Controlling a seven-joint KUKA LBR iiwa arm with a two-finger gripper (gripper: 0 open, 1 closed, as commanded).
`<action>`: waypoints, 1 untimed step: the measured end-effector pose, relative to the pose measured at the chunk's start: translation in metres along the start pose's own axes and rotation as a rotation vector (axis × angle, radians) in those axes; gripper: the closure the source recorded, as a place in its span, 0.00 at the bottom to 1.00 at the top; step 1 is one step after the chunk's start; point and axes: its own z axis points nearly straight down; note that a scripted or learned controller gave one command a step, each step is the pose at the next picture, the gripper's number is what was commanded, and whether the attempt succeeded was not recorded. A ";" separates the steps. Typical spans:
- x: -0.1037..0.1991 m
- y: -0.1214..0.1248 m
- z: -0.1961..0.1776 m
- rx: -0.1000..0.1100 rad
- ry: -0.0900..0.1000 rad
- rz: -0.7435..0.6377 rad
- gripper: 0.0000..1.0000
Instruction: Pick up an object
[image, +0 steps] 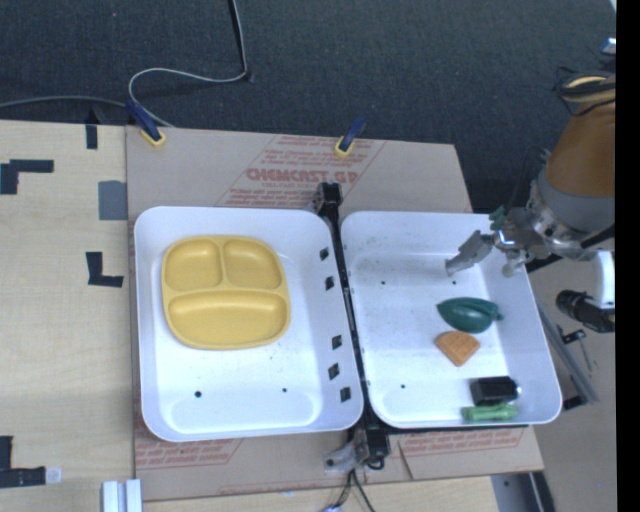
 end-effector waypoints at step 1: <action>-0.025 -0.008 0.088 0.004 0.001 0.001 0.00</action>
